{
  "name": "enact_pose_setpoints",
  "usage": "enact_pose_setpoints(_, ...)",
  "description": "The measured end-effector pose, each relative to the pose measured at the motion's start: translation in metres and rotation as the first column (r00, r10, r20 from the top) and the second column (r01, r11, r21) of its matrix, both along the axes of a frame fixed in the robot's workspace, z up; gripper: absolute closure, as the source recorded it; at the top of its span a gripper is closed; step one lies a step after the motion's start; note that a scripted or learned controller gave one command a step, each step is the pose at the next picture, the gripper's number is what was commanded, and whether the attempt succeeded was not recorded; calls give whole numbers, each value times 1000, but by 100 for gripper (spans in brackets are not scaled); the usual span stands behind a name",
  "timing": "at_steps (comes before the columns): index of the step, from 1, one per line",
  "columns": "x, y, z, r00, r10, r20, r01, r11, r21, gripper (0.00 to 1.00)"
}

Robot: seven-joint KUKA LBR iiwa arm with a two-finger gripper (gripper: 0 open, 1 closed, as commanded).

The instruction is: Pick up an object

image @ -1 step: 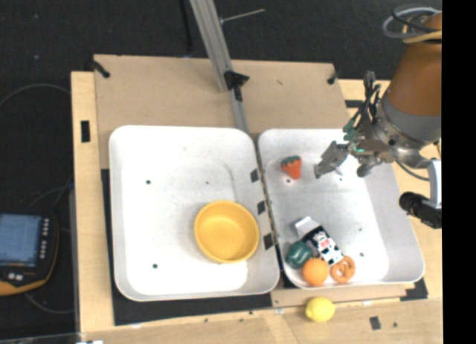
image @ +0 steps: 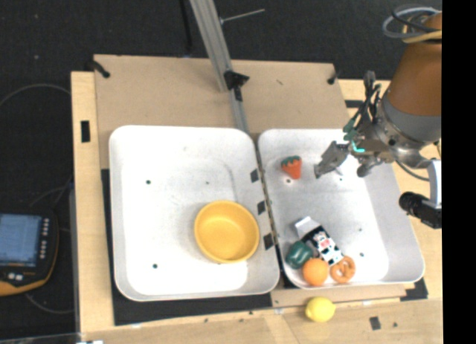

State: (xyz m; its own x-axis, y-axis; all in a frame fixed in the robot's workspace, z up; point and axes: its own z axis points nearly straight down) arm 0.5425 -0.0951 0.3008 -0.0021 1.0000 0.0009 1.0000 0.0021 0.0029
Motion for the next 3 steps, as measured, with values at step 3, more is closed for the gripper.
enact_pose_setpoints(3,14,-14,-165,1000,-4,-8,4,1000,-3,0)
